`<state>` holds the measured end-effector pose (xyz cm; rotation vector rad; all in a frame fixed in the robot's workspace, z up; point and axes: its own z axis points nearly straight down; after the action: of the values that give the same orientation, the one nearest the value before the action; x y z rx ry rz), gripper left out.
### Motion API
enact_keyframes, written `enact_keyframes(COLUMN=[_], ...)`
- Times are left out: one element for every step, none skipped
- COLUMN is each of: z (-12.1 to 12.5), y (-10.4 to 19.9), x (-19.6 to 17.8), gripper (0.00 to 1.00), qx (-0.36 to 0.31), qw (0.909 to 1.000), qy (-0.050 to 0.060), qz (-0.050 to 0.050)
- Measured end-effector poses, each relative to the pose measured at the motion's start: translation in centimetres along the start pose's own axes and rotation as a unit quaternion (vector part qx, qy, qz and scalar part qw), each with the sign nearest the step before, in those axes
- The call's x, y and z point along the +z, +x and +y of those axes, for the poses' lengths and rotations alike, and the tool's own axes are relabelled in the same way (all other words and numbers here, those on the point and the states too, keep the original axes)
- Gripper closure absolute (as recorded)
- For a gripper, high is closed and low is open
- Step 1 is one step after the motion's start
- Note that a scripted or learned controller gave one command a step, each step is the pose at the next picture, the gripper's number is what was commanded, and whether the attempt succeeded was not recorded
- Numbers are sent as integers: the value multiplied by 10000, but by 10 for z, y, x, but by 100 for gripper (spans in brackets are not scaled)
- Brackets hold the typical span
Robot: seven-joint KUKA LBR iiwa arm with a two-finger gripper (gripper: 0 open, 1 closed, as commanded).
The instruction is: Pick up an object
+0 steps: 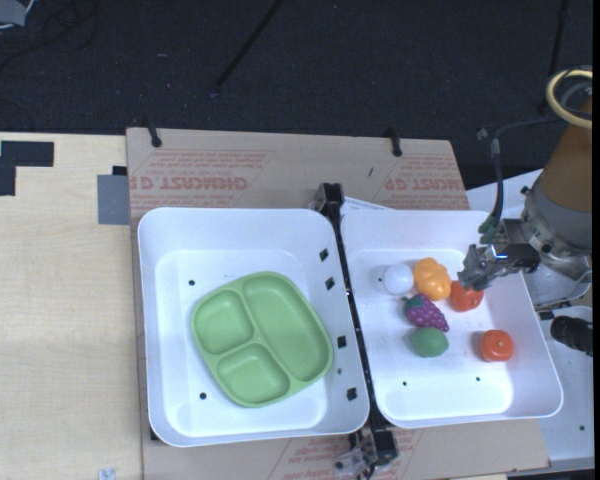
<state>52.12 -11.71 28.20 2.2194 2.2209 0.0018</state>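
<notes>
Two shallow white plastic bins sit side by side. The left bin [170,268] holds one green three-compartment plastic tray [262,338]. The right bin [540,388] holds six toy items: one white ball [397,280], one orange-yellow pepper [432,278], one purple grape bunch [427,314], one green round fruit [429,342], one orange-red tomato [496,345], and one red piece [466,299]. The gripper [477,271] is just above the red piece at the bin's right; whether it is open or grasping cannot be told.
</notes>
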Motion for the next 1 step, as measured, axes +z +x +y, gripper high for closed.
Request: enact_keyframes(z=[-2], y=[50], x=[0], gripper=[100], qx=[-19], qw=[10000], qy=[27], qz=[12])
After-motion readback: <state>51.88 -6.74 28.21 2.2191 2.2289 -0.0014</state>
